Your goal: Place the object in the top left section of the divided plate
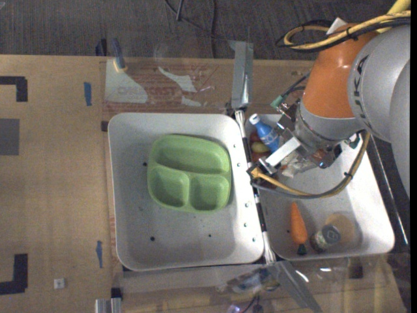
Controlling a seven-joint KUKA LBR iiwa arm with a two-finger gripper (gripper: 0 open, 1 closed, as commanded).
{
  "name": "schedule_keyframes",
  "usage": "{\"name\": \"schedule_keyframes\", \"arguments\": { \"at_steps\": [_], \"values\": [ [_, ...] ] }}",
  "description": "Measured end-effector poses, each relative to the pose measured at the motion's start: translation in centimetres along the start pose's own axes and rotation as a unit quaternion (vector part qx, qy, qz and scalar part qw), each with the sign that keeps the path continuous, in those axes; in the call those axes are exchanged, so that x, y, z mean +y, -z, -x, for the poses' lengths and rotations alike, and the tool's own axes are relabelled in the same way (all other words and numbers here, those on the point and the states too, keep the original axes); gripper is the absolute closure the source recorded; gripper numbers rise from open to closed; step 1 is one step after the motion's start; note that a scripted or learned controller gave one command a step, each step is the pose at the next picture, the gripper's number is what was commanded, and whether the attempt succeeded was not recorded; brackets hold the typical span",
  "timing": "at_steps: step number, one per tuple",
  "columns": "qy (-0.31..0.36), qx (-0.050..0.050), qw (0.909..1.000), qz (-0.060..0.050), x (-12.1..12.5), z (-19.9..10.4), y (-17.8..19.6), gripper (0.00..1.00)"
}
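You see the smooth green divided plate (189, 173), rounded and three-sectioned, lying in the left white bin (130, 227) on the wooden counter (52, 194). The gripper (283, 155) hangs over the right bin (374, 237); its state can't be told. A tapered orange carrot (298, 222) lies below, with a blue-capped bottle (263, 130) beside the wrist.
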State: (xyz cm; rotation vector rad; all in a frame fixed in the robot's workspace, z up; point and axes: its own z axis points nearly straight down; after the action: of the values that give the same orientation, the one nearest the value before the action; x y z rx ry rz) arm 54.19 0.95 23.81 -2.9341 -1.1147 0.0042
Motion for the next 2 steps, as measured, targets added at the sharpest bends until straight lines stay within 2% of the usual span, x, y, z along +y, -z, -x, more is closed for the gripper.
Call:
{"name": "schedule_keyframes", "arguments": {
  "at_steps": [1, 2],
  "values": [
    [0.020, -0.001, 0.9998, -0.001, -2.7, 1.5, 1.1, 1.00],
    [0.002, -0.001, 1.0000, 0.000, -7.2, 1.2, -2.0, 1.00]
  ]
}}
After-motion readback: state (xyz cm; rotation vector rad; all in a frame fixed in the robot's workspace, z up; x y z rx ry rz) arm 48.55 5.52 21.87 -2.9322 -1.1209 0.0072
